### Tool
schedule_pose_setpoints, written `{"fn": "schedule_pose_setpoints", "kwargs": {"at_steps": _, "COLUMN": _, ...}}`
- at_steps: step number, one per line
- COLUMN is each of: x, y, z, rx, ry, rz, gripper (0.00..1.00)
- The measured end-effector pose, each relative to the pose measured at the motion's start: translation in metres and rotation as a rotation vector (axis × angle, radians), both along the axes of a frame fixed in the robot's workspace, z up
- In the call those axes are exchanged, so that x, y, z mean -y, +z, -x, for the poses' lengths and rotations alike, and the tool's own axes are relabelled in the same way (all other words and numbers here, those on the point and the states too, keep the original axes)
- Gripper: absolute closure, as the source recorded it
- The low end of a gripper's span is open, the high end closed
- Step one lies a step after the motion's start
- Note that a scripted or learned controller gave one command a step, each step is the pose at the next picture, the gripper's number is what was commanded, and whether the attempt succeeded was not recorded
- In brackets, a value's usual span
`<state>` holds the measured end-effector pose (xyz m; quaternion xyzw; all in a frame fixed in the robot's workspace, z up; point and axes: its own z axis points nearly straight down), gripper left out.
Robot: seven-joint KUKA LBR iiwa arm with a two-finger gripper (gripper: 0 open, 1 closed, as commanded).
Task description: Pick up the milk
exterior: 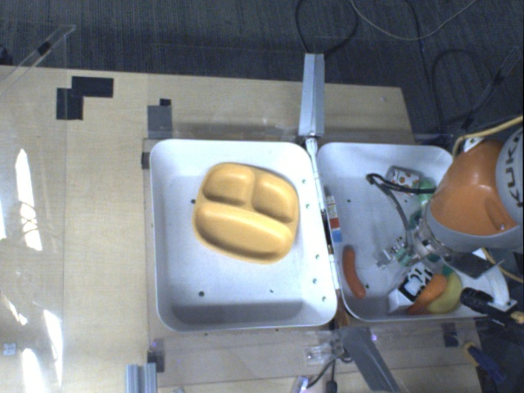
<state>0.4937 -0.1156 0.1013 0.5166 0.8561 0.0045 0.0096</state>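
Worktop (90, 244): pale wooden surface bearing two shallow white bins side by side, with black tape marks toward its far left.
Left bin (172, 301): white tray holding a large yellow moulded plastic piece with three rounded lobes (246, 211), lying near the tray's middle.
Right bin (360, 178): white tray with the arm over its right part.
Arm (483, 191): grey body with an orange band, reaching in from the right and covering much of that tray's right side.
End effector (407, 248): low over the right bin's middle, amid dark cables; how far it is open, and whether it has hold of anything, cannot be told.
Milk: not identifiable with certainty; a small black-and-white carton-like item (415, 282) lies near the right bin's front edge, just beside the arm.
Other contents, right bin: an orange-red sausage-shaped toy (353, 272) at front left; an orange and yellow-green rounded toy (438, 295) at the front, touching the carton-like item.
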Motion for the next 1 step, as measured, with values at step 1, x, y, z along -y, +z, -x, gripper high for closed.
{"fn": "schedule_pose_setpoints", "kwargs": {"at_steps": 1, "x": -0.0143, "y": -0.0108, "z": 0.0023, "rx": -0.004, "ry": -0.016, "rz": 0.004, "gripper": 1.0}}
